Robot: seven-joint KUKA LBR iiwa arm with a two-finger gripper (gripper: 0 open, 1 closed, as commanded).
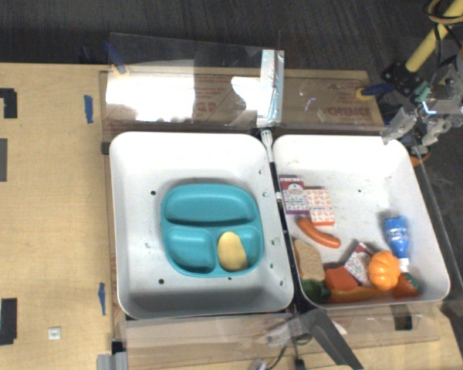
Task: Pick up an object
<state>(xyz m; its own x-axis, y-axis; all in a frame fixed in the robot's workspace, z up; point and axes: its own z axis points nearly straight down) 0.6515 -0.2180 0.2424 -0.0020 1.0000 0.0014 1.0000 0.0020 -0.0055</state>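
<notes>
From the overhead camera view I see the gripper [426,118] parked beyond the back right corner of the right bin [370,156], outside its rim and above the bench. I cannot tell how it is set, because the wrist hardware and cables crowd that corner.

The right bin holds the things I could pick. A small printed box [307,200] lies near the divider, and a hot dog [318,233] lies just in front of it at a slant. A blue bottle [397,236] sits close to the right wall. An orange pumpkin-shaped toy [384,270] lies just in front of the bottle, touching a cluster of toy food along the front edge. The back half of that bin floor is bare white, so the widest room lies there, between the box and the far wall.

The left bin [131,206] carries a teal divided tray [208,206] in its middle, well clear of all four walls. A yellow potato-shaped toy [231,250] rests in the tray's front right compartment. A clear plastic sheet [193,91] stands behind the left bin.
</notes>
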